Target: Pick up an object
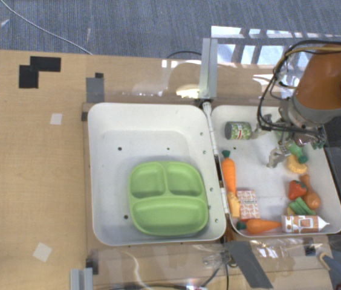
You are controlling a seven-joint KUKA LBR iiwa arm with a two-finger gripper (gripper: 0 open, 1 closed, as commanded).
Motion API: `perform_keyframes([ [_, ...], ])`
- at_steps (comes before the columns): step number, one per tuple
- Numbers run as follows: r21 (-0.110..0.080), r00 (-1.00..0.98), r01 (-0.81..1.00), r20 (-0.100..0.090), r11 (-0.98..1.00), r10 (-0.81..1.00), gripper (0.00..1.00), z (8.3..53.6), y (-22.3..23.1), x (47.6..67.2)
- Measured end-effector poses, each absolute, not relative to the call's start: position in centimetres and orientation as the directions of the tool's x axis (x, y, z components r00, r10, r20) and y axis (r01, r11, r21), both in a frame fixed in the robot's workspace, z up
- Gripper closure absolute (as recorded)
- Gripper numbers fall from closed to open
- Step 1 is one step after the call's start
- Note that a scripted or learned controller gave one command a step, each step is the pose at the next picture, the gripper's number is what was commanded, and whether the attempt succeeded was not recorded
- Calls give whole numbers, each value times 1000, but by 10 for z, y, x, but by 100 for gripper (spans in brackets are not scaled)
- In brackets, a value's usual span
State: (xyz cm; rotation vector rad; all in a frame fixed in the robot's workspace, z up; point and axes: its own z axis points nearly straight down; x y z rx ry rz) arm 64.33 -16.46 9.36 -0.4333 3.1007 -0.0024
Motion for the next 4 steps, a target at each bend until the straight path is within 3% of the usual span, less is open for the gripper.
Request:
perform_keyframes([
  [1, 0, -1000, 19, 3, 1000, 19, 0, 88, -133, 669],
  [2, -5, -995, -94, -11, 996, -94, 0, 106, -199, 619],
  [3, -2, -1000, -6, -13, 1000, -6, 0, 89, -205, 582],
  [4, -2, -994, 105, -15, 994, 105, 0, 90, -198, 528],
])
